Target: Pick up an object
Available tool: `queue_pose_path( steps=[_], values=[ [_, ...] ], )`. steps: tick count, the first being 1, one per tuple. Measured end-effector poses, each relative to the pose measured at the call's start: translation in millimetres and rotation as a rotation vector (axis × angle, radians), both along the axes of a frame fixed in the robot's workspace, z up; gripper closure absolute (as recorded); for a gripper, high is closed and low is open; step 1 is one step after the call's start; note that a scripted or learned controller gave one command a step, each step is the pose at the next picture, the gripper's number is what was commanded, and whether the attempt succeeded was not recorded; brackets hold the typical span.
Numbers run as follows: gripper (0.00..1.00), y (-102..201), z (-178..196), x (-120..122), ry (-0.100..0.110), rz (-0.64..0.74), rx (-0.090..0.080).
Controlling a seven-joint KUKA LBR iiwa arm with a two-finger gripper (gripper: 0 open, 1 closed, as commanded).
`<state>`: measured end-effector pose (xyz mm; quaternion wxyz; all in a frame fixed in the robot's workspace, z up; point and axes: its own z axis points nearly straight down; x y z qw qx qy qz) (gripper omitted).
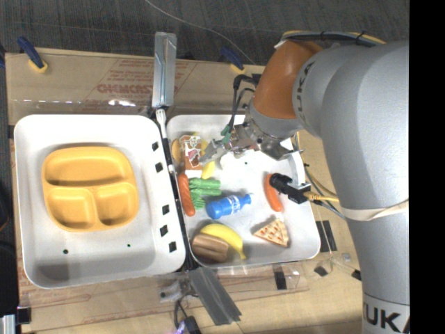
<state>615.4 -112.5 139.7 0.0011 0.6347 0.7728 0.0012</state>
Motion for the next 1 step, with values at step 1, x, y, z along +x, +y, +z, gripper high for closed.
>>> queue_pose_path(
  steps=[1],
  values=[
    [0.00, 23.3, 54.0, -32.9, 0.003, 0.091, 0.000]
  ],
)
